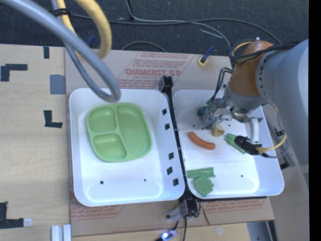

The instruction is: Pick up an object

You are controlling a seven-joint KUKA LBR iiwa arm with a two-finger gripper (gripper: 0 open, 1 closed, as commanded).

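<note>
Tool point(213, 118) is hovering over the small tan piece point(217, 131); grip state possibly unreadable here; sausage point(201, 140) nearby is risking a nudge.

A tray point(119, 132) lies in the left bin point(83, 185); the right bin point(266, 182) holds a sausage point(201, 140) behind a broccoli piece point(203, 182).

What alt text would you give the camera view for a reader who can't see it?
A grey arm's gripper is low in the right bin, near a small tan piece and an orange hot dog, with a green toy at the bin's front. The left bin holds a green divided plate.
</note>
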